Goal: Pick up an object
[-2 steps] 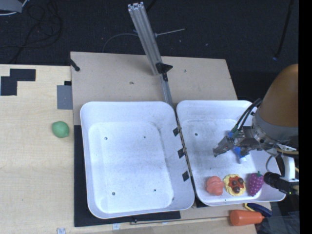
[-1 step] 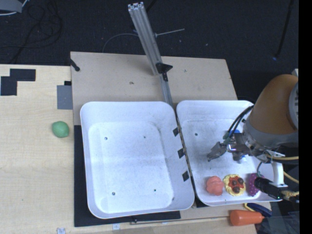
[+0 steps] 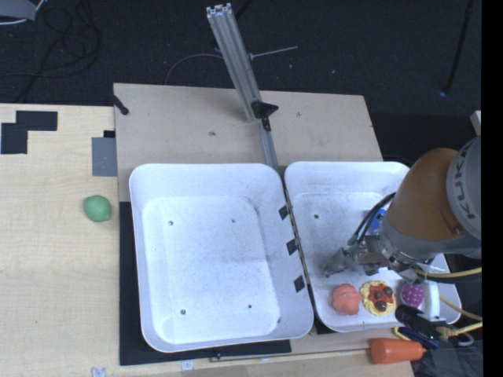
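In the right bin, near its front edge, lie a pink-red rounded object, a yellow round piece with dark red berries on top and a small purple object. My gripper reaches in from the right and hangs low over the bin floor, just above and slightly behind the pink-red object. The wrist with the orange band hides the bin's right part. Nothing shows held in the gripper.
The left bin stands beside the right one. A green ball rests on the wooden table to the left. An orange carrot-like object lies outside the right bin's front edge. A metal rail slants behind the bins.
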Robot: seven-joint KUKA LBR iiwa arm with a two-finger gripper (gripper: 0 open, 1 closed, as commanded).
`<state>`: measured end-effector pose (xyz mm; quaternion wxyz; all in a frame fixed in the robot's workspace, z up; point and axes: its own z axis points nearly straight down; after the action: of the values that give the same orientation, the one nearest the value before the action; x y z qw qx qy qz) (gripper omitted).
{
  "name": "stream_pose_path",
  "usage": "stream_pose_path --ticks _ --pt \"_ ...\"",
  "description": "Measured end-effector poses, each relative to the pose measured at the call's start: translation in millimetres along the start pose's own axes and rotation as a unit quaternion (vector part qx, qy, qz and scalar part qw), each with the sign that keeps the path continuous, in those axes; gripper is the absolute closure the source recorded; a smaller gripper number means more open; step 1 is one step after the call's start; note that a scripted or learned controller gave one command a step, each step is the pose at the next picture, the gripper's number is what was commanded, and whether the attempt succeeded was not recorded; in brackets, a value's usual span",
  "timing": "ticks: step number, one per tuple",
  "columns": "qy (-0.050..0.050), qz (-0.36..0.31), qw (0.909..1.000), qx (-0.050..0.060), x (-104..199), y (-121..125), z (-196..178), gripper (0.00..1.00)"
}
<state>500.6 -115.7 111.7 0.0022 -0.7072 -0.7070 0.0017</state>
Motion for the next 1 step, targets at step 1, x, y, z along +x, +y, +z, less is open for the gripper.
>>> stream_pose_path --ticks 1 --pt "0.0 0.001 1.0 -0.002 -1.0 1.2 -12.2 1.0"
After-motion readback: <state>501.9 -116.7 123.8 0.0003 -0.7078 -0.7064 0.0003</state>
